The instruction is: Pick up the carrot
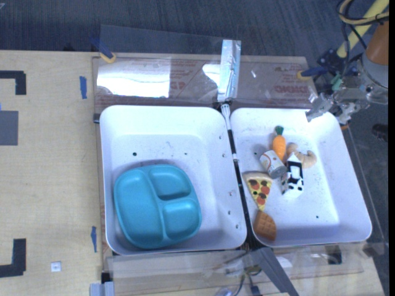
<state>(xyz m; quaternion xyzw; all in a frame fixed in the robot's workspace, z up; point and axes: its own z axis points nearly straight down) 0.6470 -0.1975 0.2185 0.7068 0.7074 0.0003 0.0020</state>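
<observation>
Here, operator, you had these:
Left bin (pixel 117 125): held a blue tray (pixel 157 205) at seven o'clock.
Right bin (pixel 345 196): the carrot (pixel 279 143) lay at eleven o'clock, crowded by toys.
Gripper (pixel 333 103): hovered at the bin's one o'clock corner; whether it was open, you couldn't tell.

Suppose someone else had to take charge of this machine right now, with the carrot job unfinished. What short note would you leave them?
Pincer: up at the far right corner of the right bin, above its rim, carrying nothing.
Carrot: lying in the right bin's far half, green top pointing away, crowded against a small can and other toy foods; a pizza slice sits nearer.
Left bin: holds a blue divided plate.
Done: nothing yet, the carrot is untouched.
Left: bring the pincer over the carrot, lower, close on it and lift.
</observation>
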